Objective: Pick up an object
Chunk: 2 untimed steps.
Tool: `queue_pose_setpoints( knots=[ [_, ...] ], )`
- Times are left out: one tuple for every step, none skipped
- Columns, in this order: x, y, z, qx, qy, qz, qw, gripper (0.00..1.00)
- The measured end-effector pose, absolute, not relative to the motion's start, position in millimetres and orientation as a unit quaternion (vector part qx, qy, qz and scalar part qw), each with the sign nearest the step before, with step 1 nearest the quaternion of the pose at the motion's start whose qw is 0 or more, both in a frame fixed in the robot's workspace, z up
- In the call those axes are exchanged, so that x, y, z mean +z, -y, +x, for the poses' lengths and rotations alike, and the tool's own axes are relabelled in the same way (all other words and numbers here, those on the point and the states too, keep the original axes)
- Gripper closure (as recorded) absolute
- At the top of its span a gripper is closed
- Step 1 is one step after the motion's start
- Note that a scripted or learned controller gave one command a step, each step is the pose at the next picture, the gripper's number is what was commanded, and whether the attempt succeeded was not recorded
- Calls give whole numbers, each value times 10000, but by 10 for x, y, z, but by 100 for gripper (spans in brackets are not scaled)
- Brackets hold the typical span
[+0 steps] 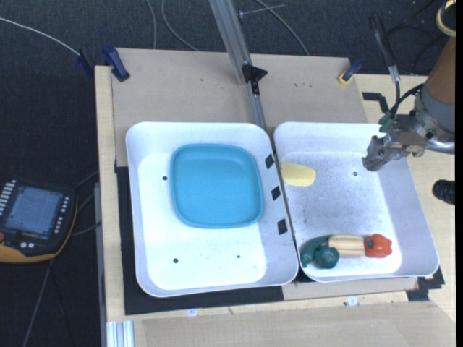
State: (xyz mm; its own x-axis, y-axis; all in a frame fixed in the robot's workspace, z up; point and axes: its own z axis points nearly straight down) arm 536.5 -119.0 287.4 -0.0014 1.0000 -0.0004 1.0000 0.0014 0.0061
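In the right bin (340, 201), a pale yellow piece (298, 174) lies by the left wall. Along the bin's front edge sit a dark green object (320, 254), a tan wooden piece (346, 246) and a red object (377, 246), touching in a row. My gripper (379, 155) hangs over the bin's far right corner, well away from all of them. Nothing shows between its fingertips.
The left bin (145, 194) holds a blue square plate (217, 185). A metal pole (231, 31) slants down to the gap between the bins. Blue and yellow clamps sit at the board's back corners. A handheld pendant (32, 215) lies on the floor at left.
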Motion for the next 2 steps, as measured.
queue_pose_setpoints(
  knots=[
    [2692,653,5466,1,-7088,7054,-7,100],
    [2619,87,5583,3,-7089,7053,-5,100]
  ],
)
